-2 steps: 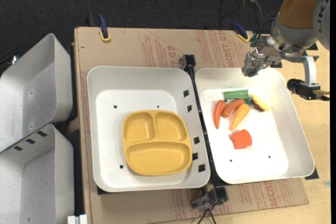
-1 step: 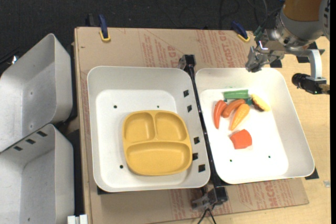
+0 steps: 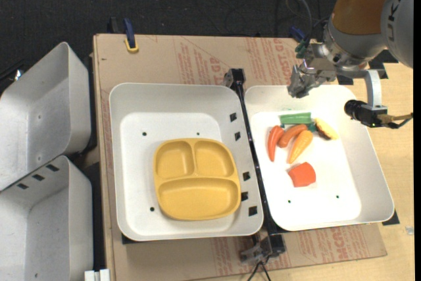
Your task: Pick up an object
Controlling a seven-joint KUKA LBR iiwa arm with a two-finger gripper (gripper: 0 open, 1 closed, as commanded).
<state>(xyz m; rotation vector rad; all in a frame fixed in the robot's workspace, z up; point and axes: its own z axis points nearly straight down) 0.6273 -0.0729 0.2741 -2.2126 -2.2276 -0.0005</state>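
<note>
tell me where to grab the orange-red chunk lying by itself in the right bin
Take the orange-red chunk across its middle, coming straight down from above. It lies flat and apart from the carrot-like pieces, with bare bin floor all around it, so the fingers should have room on either side. The gripper sits over the bin's far edge.

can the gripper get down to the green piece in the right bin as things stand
Probably yes: the gripper hangs just above the green piece, with nothing lying on it; the orange pieces crowd only its near side.

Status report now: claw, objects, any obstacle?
Claw above right bin's far edge. Green block, carrots, red piece loose. No obstacle.
</note>
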